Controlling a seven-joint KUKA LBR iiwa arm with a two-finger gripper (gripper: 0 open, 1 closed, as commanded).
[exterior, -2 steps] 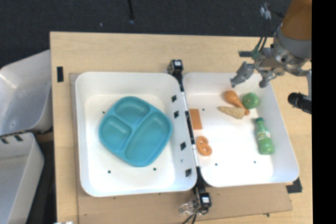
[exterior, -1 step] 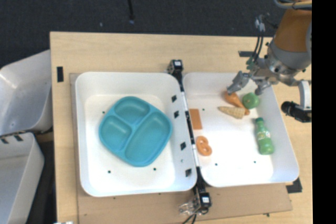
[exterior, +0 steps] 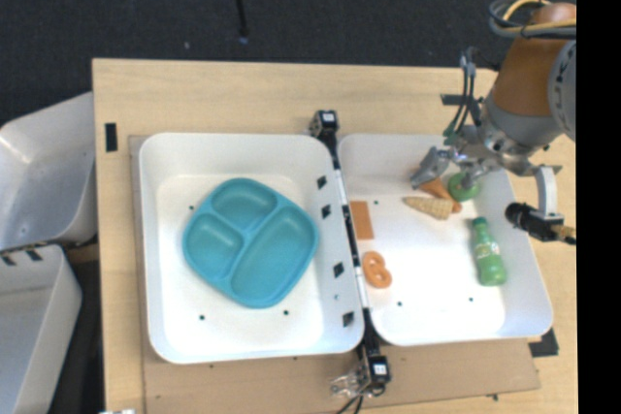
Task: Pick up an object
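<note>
Hovering near the right bin's (exterior: 524, 310) far edge, the pincer (exterior: 448, 172) stands spread above a cone (exterior: 430, 206) lying crosswise, tip pointing left

Light falls evenly and fairly bright from above on the two white bins (exterior: 243, 344), whose floors nearly wash out, with mild glare. Shadows are soft and short; a faint one hugs the blue tray (exterior: 252, 242) in the left bin. Beyond the wooden bench (exterior: 213, 97) the floor is dark. The whole picture is slightly soft and grainy.
</note>
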